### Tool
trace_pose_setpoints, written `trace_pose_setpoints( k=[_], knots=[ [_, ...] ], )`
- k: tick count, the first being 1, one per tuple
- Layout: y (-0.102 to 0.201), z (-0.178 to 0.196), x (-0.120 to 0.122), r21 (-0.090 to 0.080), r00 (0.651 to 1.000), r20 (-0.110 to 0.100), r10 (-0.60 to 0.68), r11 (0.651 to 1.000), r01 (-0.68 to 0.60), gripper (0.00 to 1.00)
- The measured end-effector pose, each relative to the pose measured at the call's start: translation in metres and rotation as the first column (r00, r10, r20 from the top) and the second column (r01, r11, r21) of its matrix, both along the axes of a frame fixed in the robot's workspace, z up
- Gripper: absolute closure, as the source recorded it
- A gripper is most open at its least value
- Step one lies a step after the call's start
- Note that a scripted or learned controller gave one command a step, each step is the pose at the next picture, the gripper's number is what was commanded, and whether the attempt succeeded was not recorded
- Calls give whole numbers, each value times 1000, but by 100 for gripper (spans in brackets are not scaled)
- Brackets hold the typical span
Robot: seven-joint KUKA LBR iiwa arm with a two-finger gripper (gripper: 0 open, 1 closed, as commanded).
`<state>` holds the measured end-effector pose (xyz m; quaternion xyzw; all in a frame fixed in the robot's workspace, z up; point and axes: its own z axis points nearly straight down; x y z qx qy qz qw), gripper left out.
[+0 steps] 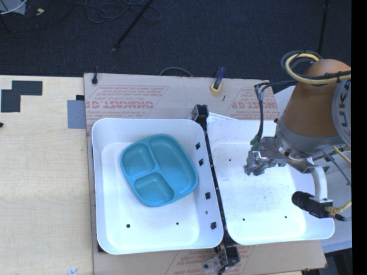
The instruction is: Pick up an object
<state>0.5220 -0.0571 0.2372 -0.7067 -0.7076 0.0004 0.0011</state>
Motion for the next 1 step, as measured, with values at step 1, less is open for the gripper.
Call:
trace_pose_setpoints(
  k=[1],
  knots=[
    [-1,-1,1,0,1000,-1,-1,1000,1,100]
  ],
)
